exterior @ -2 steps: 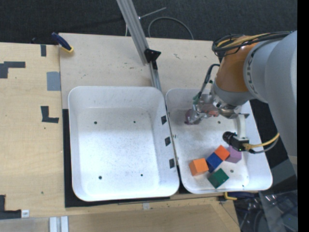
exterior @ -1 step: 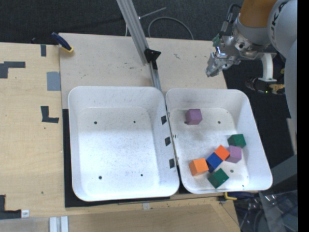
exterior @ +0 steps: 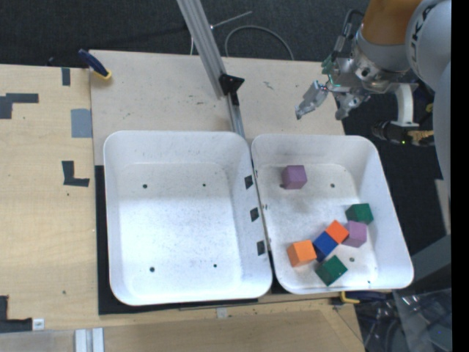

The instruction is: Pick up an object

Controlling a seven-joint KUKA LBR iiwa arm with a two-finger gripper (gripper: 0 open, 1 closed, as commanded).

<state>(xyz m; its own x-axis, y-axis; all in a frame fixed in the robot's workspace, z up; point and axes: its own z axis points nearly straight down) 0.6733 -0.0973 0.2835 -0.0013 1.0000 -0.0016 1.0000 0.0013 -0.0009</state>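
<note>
The gripper point(exterior: 326, 101) had its two fingers spread apart, and nothing was between them. It hung above the bench, just beyond the far rim of the right bin point(exterior: 381, 169), at the end of the grey arm point(exterior: 410, 20) with the orange band.

The nearest object below it was a purple cube point(exterior: 294, 176). This cube stood alone in the far part of the right bin, well apart from the others, with free floor on every side. It looked small, with flat matte faces and clear edges.

The other blocks lay together near the front right corner: an orange cube point(exterior: 301, 252), a blue cube point(exterior: 325, 243), a second orange cube point(exterior: 337, 231), a pale purple cube point(exterior: 356, 232), and two green cubes point(exterior: 360, 213) point(exterior: 331, 270). Several of them touched each other.

I judged that the pick had not begun yet. If the program aimed at the group, a finger could come down on top of a neighbour, or push the blocks away, because there was almost no gap between them. With the single purple cube, the danger seemed smaller, but the fingers could close on its corners if they were not turned to its faces, and the cube could then slip out. The left bin point(exterior: 117, 196) held no blocks.
</note>
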